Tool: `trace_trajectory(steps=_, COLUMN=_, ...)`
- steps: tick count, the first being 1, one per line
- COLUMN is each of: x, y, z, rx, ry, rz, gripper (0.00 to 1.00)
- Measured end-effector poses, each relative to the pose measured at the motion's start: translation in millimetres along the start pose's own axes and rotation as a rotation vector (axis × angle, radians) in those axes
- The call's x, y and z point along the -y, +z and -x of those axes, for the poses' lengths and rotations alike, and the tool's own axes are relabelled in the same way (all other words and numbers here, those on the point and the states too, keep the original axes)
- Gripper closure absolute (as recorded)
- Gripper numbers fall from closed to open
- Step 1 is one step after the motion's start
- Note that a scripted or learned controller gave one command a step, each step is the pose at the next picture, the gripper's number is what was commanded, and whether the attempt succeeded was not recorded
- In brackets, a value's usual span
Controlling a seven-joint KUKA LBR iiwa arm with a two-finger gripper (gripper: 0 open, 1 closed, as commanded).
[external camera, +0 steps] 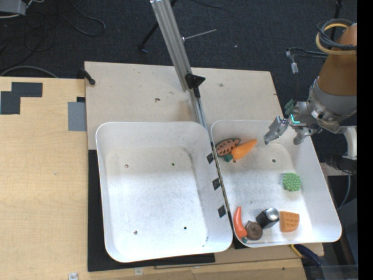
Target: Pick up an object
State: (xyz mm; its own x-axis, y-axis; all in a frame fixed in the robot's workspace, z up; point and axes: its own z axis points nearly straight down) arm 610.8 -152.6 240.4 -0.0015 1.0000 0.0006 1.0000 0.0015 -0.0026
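Overhead, we saw the gripper (288,132) spread wide with nothing between its fingers, above the right bin (317,174)'s far edge. Just to its left lay a smooth, tapered orange carrot (243,149), touching a brown oval toy (227,146).

All the stuff sits in the right white bin (326,214): orange carrot (244,149) touching a brown striped oval (227,146) at 10 o'clock, green nubby ball (292,182) at 3, then red chili (238,221), brown lump (254,230), black-silver cylinder (267,217) and orange waffle block (289,221) around 6.
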Motion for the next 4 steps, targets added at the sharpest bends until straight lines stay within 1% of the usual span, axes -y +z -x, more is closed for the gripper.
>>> trace_trajectory(steps=1, x=-2.5, y=43.8, z=-0.6, rx=-0.001, ry=0.001, rz=-0.004, gripper=0.0)
trace_trajectory(steps=2, x=-0.3, y=107.6, z=-6.7, rx=-0.002, ry=0.001, rz=-0.006, gripper=0.0)
trace_trajectory(steps=3, x=-0.6, y=150.2, z=-7.6, rx=0.001, ry=0.003, rz=0.001, gripper=0.0)
trace_trajectory(steps=4, x=-0.3, y=139.2, z=-6.6, rx=0.0, ry=0.009, rz=0.0, gripper=1.0)
